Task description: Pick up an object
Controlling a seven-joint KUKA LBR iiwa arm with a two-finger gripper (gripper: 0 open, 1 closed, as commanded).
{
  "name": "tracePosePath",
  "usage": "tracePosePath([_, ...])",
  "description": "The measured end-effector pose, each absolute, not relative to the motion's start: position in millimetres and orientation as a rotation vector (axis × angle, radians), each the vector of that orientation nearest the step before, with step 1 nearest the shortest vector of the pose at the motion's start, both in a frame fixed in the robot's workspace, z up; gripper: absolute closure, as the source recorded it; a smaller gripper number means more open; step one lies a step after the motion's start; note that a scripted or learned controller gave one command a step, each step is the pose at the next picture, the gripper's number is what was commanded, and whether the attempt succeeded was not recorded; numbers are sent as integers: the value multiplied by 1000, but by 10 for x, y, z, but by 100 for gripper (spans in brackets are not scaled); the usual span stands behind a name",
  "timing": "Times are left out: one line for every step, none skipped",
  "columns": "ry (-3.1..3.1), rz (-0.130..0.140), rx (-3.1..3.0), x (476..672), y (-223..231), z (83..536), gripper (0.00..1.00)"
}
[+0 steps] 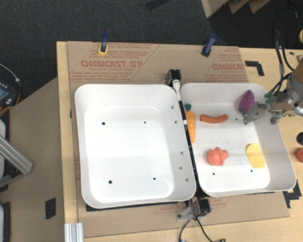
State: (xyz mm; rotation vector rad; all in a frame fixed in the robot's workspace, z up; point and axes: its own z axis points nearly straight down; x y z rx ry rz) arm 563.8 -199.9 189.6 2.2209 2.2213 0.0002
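Purple grapes, orange carrot, yellow lemon.

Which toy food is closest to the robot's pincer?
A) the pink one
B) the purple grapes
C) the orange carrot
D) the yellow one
B: the purple grapes lie at the far right of the right bin, right beside the pincer, while the yellow piece, the pink piece and the carrot lie farther off.

grapes | purple cluster (toy) | right bin's far edge, lying
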Motion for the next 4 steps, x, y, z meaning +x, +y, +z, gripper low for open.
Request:
tracePosePath([2206, 10, 2211, 5501, -2265, 3313, 0])
tracePosePath([2213, 15, 2206, 4962, -1821, 4557, 0])
tracePosePath([2230, 6, 2209, 4811, -967, 4653, 0])
tracePosePath([2236, 15, 2201, 4795, 439, 5387, 0])
